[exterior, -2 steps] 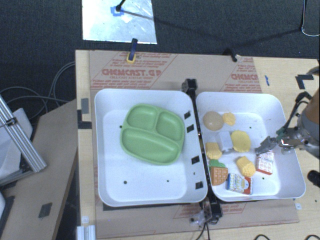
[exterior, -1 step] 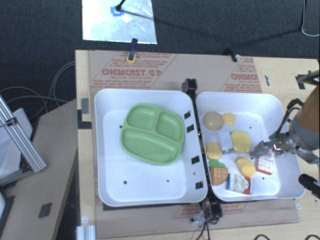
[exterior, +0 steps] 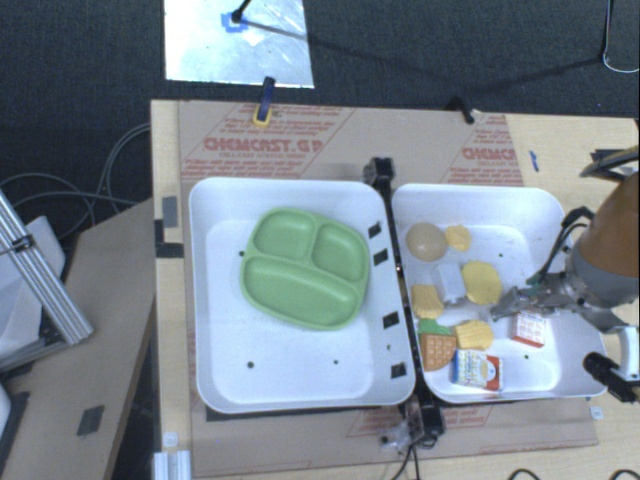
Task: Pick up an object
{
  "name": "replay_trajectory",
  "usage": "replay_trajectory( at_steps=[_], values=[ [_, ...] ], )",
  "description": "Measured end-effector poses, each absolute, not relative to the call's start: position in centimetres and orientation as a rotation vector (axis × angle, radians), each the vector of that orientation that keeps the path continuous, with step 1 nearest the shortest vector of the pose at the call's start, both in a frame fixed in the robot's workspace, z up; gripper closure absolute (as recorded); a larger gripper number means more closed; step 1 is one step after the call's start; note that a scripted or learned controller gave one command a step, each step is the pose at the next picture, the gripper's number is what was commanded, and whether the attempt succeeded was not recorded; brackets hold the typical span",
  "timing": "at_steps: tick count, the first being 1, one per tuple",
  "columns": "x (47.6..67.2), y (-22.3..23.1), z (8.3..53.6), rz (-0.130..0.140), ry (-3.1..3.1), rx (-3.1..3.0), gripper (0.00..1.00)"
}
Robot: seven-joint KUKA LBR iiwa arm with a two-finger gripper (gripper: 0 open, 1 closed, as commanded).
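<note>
A brown bench (exterior: 340, 138) printed with red lettering stands on dark blue carpet (exterior: 80, 58), and a shiny sheet (exterior: 240, 30) lies on the floor beyond its far edge. Two shallow white bins sit side by side on the bench. The left bin (exterior: 225, 368) holds a green divided tray (exterior: 305, 268) near its middle. The right bin (exterior: 545, 208) holds a cluster of small toy foods: a tan ball (exterior: 427, 240) toward the far left corner, a yellow oval piece (exterior: 482, 281) in the middle, a waffle-like square (exterior: 437, 350) and a small blue-and-white carton (exterior: 476, 369) by the near edge, and a red-and-white packet (exterior: 530, 330) toward the right.

The arm (exterior: 612, 258) is cut off at the right edge. Its claw (exterior: 510, 304) reaches low over the right bin, just beside the yellow oval piece and the packet; whether it is released or clenched cannot be told, as the tips are blurred.
</note>
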State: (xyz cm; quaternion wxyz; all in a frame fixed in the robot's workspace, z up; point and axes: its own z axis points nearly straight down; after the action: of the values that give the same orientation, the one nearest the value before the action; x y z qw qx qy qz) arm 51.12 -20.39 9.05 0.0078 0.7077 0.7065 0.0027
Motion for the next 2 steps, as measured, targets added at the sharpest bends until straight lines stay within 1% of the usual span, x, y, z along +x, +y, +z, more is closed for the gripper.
replay_trajectory(
  at_steps=[1, 2],
  values=[
    [51.4, -20.6, 10.4, 0.012, 2.202, 2.203, 1.0],
    [52.0, -20.6, 14.8, 0.003, 2.223, 2.214, 1.0]
  ],
)
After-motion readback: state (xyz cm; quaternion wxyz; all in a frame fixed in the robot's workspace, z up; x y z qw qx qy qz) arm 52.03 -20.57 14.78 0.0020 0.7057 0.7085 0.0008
